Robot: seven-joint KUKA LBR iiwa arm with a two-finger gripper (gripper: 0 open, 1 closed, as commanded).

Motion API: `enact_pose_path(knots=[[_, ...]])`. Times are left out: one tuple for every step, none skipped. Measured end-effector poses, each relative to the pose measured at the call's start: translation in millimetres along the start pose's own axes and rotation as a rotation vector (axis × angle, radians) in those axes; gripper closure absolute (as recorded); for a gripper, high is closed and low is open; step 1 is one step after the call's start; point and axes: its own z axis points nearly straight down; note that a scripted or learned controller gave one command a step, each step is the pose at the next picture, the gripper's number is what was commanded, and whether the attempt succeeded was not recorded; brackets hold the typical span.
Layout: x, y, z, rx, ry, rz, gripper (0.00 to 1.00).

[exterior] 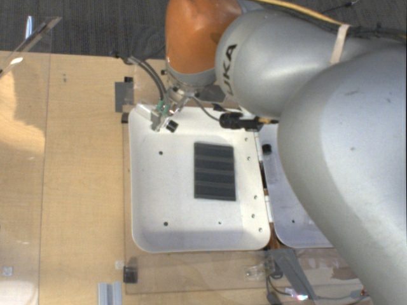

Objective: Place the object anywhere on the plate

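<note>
Gripper [164, 116] at upper-left corner of left bin [146, 227] | jaws: can't tell, nothing seen held | dark plate [214, 171] mid-bin, bare | object: can't make out | placing not done

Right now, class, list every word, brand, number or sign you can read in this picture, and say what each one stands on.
"KUKA": dark letters running sideways on the grey arm, just below its orange band.
No other text can be read: the dark ribbed plate in the left white bin bears no lettering, and nothing legible shows on the pincer or the bench.
</note>
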Motion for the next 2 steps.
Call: enact_pose_path(knots=[[-0.9, 2.0, -13.0, -0.008, -0.004, 0.000, 1.00], [13.8, 4.9, -89.1, -0.004, -0.003, -0.328, 1.00]])
